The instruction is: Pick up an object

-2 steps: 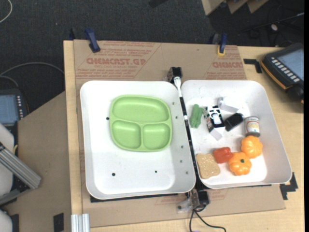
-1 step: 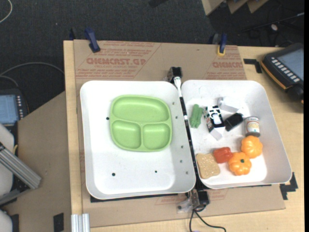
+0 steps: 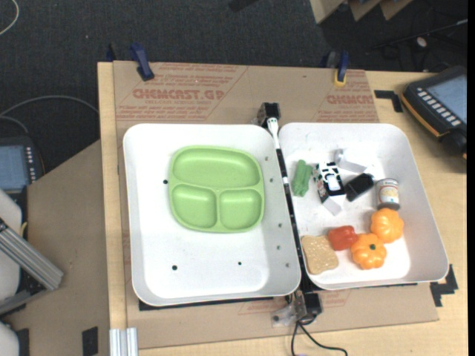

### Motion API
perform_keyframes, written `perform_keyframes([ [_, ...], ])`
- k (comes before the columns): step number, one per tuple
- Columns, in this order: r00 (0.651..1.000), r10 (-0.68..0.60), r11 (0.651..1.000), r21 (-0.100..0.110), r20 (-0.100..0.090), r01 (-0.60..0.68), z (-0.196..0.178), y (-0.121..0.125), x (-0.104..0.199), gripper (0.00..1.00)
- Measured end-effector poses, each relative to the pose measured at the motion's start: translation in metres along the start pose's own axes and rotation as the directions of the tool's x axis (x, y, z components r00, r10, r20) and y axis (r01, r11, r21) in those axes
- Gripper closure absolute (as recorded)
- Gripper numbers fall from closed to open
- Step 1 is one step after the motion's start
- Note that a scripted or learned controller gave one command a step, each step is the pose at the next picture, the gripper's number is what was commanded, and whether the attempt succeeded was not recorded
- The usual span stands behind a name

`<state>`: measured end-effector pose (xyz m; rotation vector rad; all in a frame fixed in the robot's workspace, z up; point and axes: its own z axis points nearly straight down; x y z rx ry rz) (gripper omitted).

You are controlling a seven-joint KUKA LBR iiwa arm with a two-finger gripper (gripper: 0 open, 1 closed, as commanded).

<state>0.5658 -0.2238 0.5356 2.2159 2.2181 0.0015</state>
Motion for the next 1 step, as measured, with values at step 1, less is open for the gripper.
perform_keyframes([
  [1, 1.000, -0.001, 1.000, 0.000, 0.000, 0.001, 0.0005, 0.0310, 0.0004, 1.00],
])
